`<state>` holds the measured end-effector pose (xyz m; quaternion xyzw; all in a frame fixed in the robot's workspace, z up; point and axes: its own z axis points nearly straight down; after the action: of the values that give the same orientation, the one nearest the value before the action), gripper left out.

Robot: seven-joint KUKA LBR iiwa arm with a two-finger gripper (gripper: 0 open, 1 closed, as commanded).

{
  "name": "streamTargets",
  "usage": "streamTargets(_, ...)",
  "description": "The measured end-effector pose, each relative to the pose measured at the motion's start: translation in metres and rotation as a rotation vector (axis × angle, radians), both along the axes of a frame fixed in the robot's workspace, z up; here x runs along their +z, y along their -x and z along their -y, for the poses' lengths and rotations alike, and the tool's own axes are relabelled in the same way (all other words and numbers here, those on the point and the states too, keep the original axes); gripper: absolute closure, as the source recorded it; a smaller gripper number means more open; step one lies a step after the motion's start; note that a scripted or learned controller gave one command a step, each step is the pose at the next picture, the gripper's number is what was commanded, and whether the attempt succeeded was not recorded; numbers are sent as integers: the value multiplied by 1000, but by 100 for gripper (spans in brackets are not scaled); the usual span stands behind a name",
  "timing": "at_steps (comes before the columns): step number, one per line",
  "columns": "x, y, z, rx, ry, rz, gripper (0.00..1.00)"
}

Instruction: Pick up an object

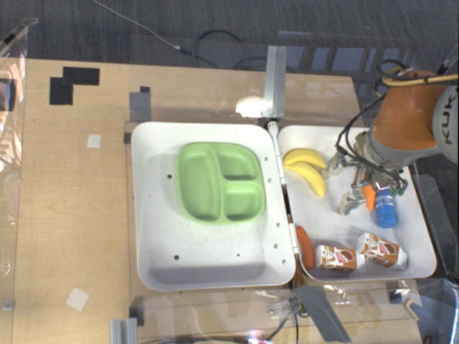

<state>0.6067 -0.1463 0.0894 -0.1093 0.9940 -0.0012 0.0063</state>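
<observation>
The tool (pixel 362 185) hangs low in the right bin (pixel 423 260), under the orange band of the arm (pixel 405 117). Its metal fingers (pixel 350 201) look spread apart, one toward the banana (pixel 307 169) and one toward the bin's right side, with nothing seen clamped between them. I judge it open and empty, poised for a grasp not yet made.

Just beside the tool, partly under its right finger, lie a small orange piece (pixel 369 196) and a blue bottle (pixel 385 211); whether a finger touches either is too close to tell. These are the likeliest target, since the tool is centred nearly over them. The banana lies to the tool's left, near the wall between the bins, apart from the fingers.

Along the near edge of the right bin sit two printed cartons (pixel 337 258) (pixel 382 250) and a red item (pixel 305 244) in the corner, well clear of the tool. They crowd the rim, which would make a finger approach awkward there.

The left bin (pixel 154 264) holds a green tray (pixel 219 182), flat and face up, near its middle. Both bins rest on the wooden counter (pixel 64 228), held by metal brackets.

The risk here is the fingers straddling two small things at once and pushing one away.
</observation>
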Motion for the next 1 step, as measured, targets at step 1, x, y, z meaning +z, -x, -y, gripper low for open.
streamTargets(1, 15, -4, -1, 5, 1, 12, 100)
